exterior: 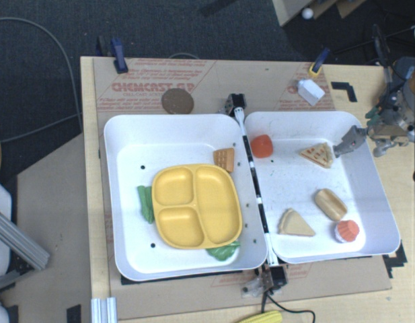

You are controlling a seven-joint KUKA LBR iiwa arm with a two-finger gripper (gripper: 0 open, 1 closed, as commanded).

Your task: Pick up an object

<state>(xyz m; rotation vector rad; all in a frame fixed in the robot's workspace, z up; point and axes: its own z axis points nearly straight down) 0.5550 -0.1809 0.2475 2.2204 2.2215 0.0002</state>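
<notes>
Yellow plate (196, 205) fills the left bin (120, 180). Right bin (379, 200) holds a pizza slice (318, 155), beside the gripper (348, 142); its finger state is unclear.

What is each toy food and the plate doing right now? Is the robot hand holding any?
Yellow plate: flat in left bin, compartments bare.
Waffle piece: beside the plate.
Green leaves: tucked under plate.
Red tomato: loose in right bin.
Pizza slice: lying flat.
Bread roll: lying flat.
Gripper: near pizza slice, holding nothing.
</notes>
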